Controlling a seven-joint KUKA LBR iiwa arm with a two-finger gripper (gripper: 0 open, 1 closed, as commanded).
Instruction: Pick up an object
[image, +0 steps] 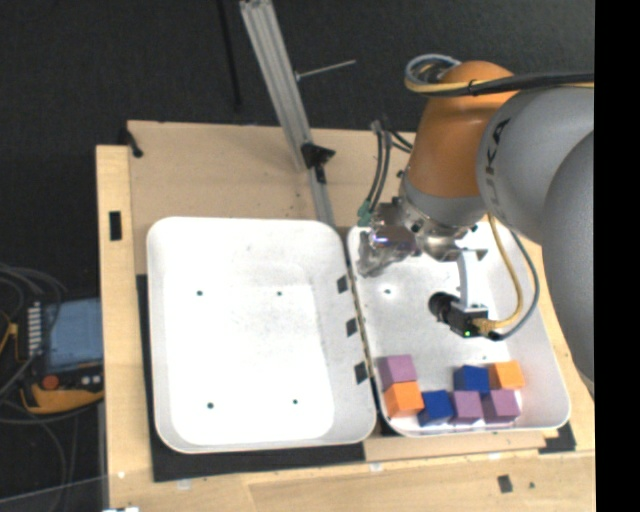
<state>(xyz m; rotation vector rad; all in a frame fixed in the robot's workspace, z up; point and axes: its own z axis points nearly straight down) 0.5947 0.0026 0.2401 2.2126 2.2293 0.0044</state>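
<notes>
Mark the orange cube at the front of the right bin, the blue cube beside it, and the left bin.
orange cube (404, 398), camera view, its top face
blue cube (436, 406), camera view, its top face
left shallow white bin (160, 330), camera view, its left rim

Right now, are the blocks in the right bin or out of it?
In. All the blocks sit clustered at the near end of the right bin.

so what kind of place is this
Probably a robot lab grasping bench: a grey and orange arm reaches over two white bins, one holding coloured blocks, with cables and a control box beside.
</notes>
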